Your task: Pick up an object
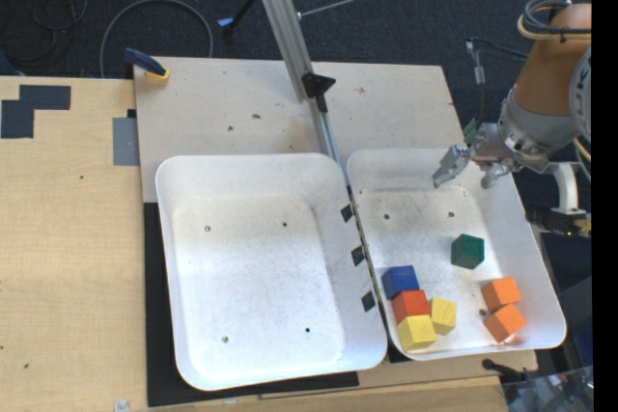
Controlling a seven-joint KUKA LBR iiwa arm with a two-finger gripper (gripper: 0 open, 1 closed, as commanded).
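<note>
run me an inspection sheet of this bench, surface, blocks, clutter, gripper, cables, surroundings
surface: two shallow white bins side by side on a wood bench, left bin speckled with grime, right bin holding all the blocks
job's things: green block alone mid-bin; blue block, red block and two yellow blocks clustered at the near left corner; two orange blocks at the near right
clutter: blue and yellow clamp at the bench's far left corner
gripper: gripper open over the right bin's far edge, nothing between its fingers
cables: loops on the dark floor behind the bench
surroundings: slanted aluminium rail, wood table at left
</note>
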